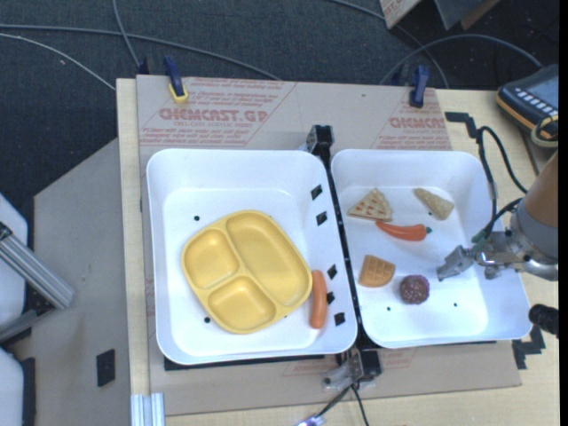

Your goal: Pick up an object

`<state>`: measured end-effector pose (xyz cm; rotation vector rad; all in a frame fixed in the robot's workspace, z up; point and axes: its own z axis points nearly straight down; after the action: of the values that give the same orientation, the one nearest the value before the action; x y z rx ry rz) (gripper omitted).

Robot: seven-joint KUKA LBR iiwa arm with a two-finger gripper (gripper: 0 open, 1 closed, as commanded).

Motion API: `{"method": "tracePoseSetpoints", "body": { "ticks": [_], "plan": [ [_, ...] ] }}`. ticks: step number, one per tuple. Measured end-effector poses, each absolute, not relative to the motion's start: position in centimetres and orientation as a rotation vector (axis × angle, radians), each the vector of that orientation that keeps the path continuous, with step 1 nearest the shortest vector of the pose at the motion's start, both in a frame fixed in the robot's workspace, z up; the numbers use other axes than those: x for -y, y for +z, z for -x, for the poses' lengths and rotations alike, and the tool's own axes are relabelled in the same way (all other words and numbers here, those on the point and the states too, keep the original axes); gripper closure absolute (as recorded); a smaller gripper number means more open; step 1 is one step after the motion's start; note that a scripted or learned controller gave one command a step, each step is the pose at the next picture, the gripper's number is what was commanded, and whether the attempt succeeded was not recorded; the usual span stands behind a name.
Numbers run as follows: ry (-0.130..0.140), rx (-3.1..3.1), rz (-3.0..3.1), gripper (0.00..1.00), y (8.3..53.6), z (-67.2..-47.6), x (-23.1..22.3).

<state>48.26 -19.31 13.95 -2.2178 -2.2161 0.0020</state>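
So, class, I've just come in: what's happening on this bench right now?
A grey robot arm reaches in from the right, its gripper low over the right bin, close to a dark red round piece. Nothing shows between its fingers. That bin also holds a red chilli, two triangular pieces and an orange waffle-like piece. The left bin holds a yellow divided plate with a sausage beside it.

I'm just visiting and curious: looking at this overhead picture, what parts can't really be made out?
- End effector, camera view: too small and blurred to tell whether it is open or shut.
- Arm: cut off by the right edge.
- Dark round item in the right bin: too small to identify.
- Sausage beside the yellow tray: touching or apart, unclear.
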Motion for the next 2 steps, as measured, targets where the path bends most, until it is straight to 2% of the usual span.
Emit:
{"method": "tracePoseSetpoints", "body": {
  "ticks": [1,2],
  "plan": [
    [0.003,2.216,2.217,0.00,8.6,-48.1,19.2],
    [-0.002,2.220,2.221,1.00,10.0,-48.3,19.3]
  ]
}}
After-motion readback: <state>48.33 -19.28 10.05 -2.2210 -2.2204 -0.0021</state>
